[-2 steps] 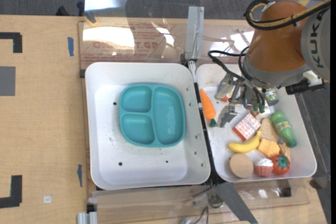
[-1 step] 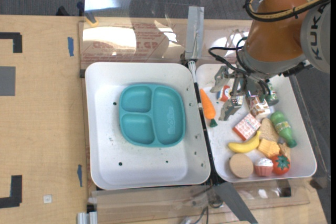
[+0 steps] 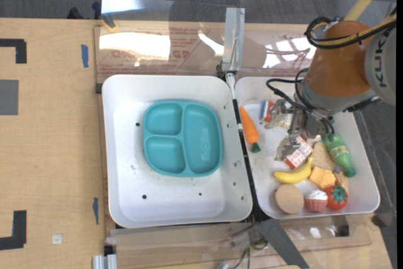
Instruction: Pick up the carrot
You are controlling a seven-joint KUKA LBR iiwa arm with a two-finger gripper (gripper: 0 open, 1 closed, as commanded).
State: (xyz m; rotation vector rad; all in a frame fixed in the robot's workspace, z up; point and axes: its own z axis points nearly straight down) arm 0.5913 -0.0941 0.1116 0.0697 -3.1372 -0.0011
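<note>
The carrot [image 3: 250,128], orange with a small green top, lies along the left wall of the right bin [image 3: 368,189], its tip pointing toward the back. My gripper [image 3: 293,143] hangs over the middle of that bin, to the right of the carrot and apart from it, just above a red and white packet [image 3: 298,157]. The orange wrist band [image 3: 337,69] sits above it and hides part of the bin's back.
Around the gripper lie a banana [image 3: 294,174], a green bottle [image 3: 339,154], an orange block [image 3: 322,177], a tan bun [image 3: 289,200], a tomato [image 3: 337,198] and a small red and blue item [image 3: 269,111]. The left bin [image 3: 119,135] holds a teal divided plate [image 3: 183,138].
</note>
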